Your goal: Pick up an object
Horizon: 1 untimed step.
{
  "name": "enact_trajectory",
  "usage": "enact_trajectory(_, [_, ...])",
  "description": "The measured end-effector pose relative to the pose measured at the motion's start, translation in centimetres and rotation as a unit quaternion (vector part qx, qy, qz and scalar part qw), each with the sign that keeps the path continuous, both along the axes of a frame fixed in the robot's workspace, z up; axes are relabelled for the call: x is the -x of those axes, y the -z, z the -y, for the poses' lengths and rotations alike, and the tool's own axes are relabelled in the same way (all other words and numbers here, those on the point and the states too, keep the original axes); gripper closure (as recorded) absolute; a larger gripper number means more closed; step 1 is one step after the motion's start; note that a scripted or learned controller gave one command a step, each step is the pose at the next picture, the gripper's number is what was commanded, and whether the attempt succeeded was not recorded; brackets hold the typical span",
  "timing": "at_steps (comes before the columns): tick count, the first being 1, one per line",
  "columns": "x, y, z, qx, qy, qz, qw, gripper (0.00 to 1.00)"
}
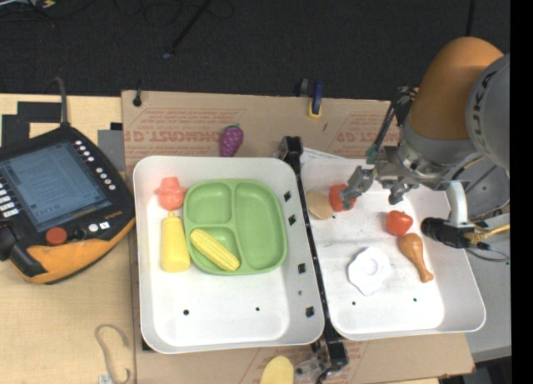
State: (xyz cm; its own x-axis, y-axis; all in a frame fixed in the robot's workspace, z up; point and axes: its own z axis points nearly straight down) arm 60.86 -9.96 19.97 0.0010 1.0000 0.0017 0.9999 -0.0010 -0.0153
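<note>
Before you, the bench bears two white bins, cardboard sheet, teach pendant, and purple toy.

A wooden bench stands before what looks like dark carpeted floor.

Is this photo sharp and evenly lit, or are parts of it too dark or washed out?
In the camera view, light is even and soft on both white bins, with only faint shadows under the toys; the green plate and corn look crisp. The backdrop above the bench is nearly black. The gripper looks slightly soft.
</note>
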Motion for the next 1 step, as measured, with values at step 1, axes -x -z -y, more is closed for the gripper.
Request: enact_trajectory(1, [-0.3, -0.82, 0.0, 0.0007, -0.001, 0.007, 1.0, 0.0])
